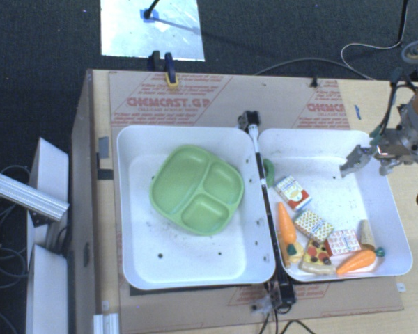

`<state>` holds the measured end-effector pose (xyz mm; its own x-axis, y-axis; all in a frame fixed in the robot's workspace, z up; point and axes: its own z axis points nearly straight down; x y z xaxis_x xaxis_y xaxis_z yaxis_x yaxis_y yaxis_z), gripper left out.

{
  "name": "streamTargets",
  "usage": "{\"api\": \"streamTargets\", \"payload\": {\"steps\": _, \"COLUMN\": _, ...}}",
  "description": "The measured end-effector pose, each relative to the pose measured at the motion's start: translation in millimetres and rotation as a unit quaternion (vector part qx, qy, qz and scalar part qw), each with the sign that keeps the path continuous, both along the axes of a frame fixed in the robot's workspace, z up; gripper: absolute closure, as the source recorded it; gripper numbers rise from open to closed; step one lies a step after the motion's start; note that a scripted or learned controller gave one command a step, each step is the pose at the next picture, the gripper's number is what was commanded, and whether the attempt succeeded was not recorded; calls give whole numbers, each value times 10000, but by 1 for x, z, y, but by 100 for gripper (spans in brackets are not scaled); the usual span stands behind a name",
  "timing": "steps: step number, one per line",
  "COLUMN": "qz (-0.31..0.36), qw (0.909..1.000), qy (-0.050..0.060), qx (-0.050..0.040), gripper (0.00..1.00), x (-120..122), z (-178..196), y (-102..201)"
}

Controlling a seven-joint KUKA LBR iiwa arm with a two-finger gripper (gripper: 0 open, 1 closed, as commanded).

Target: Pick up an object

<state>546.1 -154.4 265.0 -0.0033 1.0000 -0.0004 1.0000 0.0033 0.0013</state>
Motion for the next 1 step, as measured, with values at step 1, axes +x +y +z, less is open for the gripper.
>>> {"api": "streamTargets", "payload": {"steps": 1, "qz": -8, "qw": 10000, "qy": -40, "qx": -6, "gripper": 0, "x": 7, "z": -177, "y": 13}}
